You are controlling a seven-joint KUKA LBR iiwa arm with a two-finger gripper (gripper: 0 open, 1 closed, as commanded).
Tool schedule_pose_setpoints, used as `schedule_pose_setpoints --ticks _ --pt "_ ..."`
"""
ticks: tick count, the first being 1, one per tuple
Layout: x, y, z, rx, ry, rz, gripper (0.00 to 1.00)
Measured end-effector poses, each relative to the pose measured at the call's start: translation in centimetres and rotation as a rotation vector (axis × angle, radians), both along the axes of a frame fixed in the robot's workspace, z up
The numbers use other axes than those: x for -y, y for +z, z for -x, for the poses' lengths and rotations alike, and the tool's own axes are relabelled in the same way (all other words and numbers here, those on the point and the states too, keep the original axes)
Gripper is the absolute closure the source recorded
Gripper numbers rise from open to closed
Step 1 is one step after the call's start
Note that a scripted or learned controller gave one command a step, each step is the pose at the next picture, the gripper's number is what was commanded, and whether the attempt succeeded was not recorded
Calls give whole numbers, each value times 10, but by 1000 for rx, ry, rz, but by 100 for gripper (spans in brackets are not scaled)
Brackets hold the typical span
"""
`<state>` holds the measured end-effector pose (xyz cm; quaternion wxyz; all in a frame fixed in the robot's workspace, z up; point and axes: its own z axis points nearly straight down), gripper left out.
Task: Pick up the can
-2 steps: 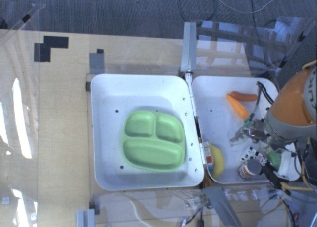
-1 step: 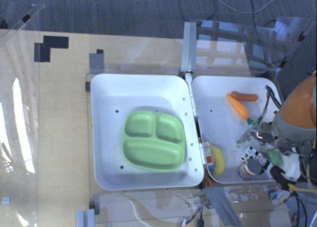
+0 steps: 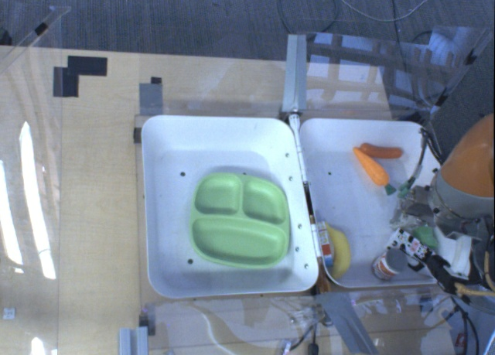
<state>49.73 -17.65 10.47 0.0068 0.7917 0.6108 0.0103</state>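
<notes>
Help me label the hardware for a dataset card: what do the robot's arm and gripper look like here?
The arm is rounded and grey, with a broad orange band above the wrist. The gripper is a small dark metal assembly, too blurred for finer detail. A thin dark cable curves beside the arm.

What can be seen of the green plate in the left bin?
The green plate is a pale green rounded rectangle, seemingly matte plastic, moulded into three compartments: two small on the far side, one long on the near side. It lies flat, right way up, on the floor of the left bin, toward its right wall; nothing else touches it.
</notes>
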Motion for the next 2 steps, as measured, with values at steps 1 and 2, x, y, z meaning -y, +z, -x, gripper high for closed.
schedule_pose_setpoints --ticks 1,2 --pt "-7 0 -2 -2 10 -12 0" --pt "5 -13 0 -11 50 -23 0"
